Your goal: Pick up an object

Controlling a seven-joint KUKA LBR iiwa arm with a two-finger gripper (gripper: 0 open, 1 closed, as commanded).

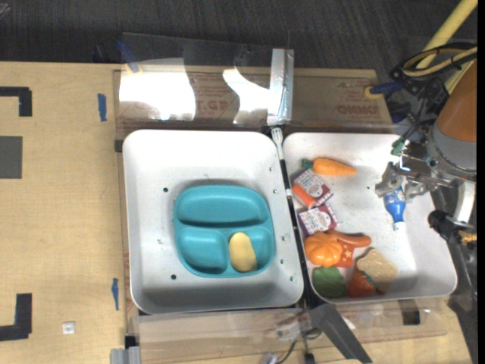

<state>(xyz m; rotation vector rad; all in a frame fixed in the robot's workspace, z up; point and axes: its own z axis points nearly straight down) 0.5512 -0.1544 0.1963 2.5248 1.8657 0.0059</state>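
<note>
My gripper (pixel 395 188) hangs over the right side of the right bin (pixel 424 275), reaching in from the right. A small blue object (pixel 395 205) shows between its fingers, pointing down toward the bin floor, and the fingers are shut on it. Along the bin's left side lie an orange carrot (pixel 333 167), two red-and-white packets (pixel 311 182) (pixel 318 218), an orange pumpkin-like toy (pixel 324 250), a green piece (pixel 327 279), a red piece (pixel 361 283) and a tan bread slice (pixel 377 265).
The left bin (pixel 144 203) holds a teal divided plate (pixel 216 218) with a yellow oval toy (pixel 242 252) in its lower right compartment. A clear plastic sheet and a metal bracket (pixel 280 86) stand behind the bins. Cables (pixel 428 63) hang at top right.
</note>
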